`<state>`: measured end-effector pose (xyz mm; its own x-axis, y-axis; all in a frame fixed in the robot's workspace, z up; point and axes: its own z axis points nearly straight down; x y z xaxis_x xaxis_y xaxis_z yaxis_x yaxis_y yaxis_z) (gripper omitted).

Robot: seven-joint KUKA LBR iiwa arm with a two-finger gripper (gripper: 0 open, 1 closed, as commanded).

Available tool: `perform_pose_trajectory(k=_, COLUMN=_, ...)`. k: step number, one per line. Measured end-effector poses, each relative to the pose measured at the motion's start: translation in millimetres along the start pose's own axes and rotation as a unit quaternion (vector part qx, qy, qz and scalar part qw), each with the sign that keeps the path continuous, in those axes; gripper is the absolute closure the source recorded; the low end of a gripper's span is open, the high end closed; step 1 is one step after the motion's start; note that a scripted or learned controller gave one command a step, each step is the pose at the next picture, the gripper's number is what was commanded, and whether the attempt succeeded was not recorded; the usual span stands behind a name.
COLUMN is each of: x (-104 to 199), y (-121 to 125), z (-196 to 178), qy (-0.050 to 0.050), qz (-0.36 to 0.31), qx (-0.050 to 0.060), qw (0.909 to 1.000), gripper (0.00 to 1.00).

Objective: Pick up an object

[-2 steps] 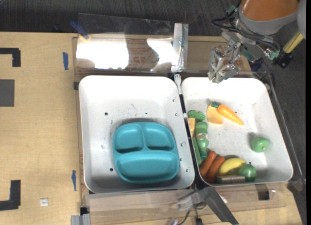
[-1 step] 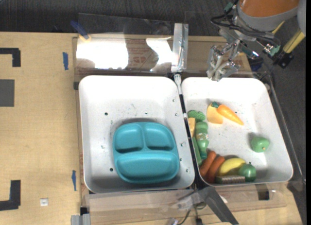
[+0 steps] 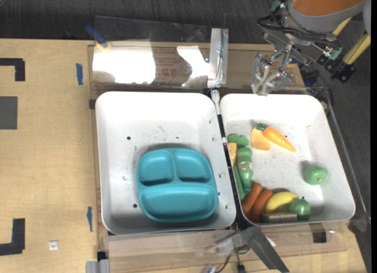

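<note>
No readable text, label, brand or number anywhere; faint print on cardboard [image 3: 165,68] behind bins illegible.

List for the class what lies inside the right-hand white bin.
Inside the right bin: a carrot on a yellow piece, a lone green fruit, and a heap along its left and near walls including a banana. Items beneath that heap are covered.

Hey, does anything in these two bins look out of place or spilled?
Nothing looks spilled or damaged. The teal divided plate lies flat in the left white bin; the plastic toy fruit and vegetables crowd the right white bin's left and near sides.
</note>
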<state>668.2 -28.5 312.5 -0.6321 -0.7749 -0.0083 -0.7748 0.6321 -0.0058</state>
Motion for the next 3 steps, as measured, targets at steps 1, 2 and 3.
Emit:
perform_pose_trajectory(k=1, x=-1, y=2, z=24, qy=0.002, qz=-0.074, qx=-0.003, qw=0.9972, gripper=1.0)
perform_pose_trajectory(k=2, x=-3, y=2, z=4, qy=0.0, qz=-0.124, qx=0.0, qw=0.9922, gripper=1.0)
perform_pose_trajectory(k=3, x=29, y=-8, z=0, qy=0.002, qz=-0.145, qx=-0.002, qw=0.9895, gripper=1.0)
